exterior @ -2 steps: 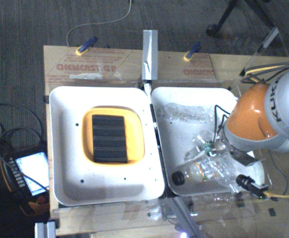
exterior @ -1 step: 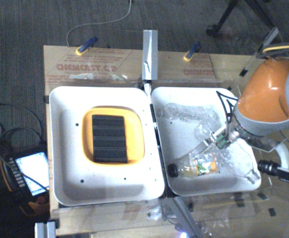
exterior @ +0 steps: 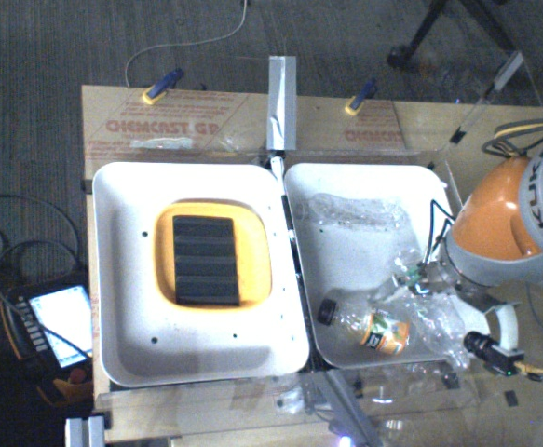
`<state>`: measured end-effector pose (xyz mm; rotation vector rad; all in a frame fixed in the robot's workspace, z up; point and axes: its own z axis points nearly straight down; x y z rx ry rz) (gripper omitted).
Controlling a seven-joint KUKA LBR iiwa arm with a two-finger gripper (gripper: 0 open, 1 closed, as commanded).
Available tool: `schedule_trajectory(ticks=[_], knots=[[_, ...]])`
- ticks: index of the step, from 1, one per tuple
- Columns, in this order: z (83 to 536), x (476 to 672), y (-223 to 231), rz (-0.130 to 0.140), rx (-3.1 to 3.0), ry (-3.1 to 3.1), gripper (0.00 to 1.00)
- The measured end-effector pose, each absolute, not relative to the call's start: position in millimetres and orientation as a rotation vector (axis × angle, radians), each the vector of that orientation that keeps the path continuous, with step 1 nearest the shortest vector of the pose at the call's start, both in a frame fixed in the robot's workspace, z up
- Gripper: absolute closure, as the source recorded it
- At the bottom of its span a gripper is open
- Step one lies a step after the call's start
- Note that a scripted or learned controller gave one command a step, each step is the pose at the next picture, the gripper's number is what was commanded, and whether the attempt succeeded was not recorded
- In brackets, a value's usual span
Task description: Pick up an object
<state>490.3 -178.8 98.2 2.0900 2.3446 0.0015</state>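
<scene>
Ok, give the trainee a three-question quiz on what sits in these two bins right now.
1. True or false: the yellow tray with the black ridged insert lies in the left bin.
2. Multiple choice: the clear plastic bottle in the right bin is A) upright, B) lying on its side, C) hanging over the rim.
3. Fill in: the bottle's dark cap points toward the ____ bin.

Key: 1 true; 2 B; 3 left.
</scene>
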Motion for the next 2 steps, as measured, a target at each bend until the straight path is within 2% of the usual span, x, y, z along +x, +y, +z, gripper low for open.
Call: schedule_trajectory(ticks=[1,2], knots=[[107,490.5,-178,0.003,2.091,2.347,1.0],[198,505.4,-115,-0.002,2.117,2.322,1.0]])
